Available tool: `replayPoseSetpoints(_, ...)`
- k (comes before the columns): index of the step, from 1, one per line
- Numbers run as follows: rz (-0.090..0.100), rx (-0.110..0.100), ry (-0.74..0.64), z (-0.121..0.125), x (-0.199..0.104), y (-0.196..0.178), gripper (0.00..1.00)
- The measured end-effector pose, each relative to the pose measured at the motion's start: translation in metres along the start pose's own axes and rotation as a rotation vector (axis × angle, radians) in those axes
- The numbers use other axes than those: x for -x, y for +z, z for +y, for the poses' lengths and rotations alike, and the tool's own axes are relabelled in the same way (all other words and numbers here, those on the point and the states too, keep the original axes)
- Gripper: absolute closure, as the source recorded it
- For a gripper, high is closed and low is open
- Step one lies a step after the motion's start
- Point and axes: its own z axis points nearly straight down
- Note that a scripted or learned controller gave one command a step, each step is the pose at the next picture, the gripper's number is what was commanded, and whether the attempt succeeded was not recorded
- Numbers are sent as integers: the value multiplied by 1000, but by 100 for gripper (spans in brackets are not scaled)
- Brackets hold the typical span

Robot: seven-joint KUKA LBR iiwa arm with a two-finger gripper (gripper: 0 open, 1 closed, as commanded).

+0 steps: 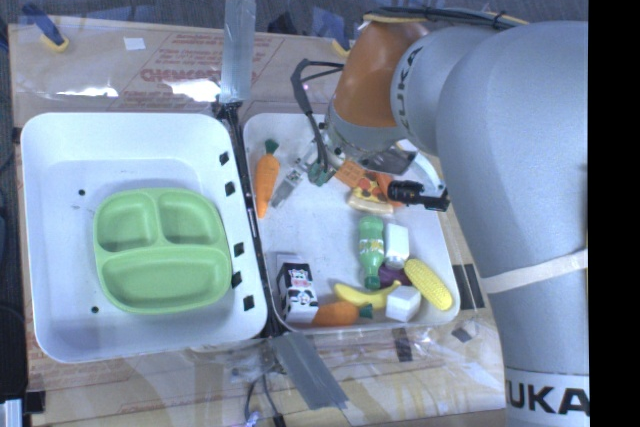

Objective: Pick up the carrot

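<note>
A smooth, tapered orange carrot (pixel 266 181) is seen lying against the left wall of the right bin (pixel 440 215), open white floor beside it. The end effector (pixel 293 183) is poised just right of it, metal fingers parted, nothing gripped between them.

Bright, even overhead light, glare on the plastic sheeting (pixel 150 80) behind the bins, soft shadows, slightly soft focus.

Single fixed camera above bench, angled down on both white bins (pixel 40 245); arm (pixel 500 115) enters right.
</note>
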Motion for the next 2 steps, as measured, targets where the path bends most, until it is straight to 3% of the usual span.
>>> replayPoseSetpoints(1,-1,2,-8,2,0,-11,100)
replayPoseSetpoints(2,-3,12,-2,73,-83,-105,100)
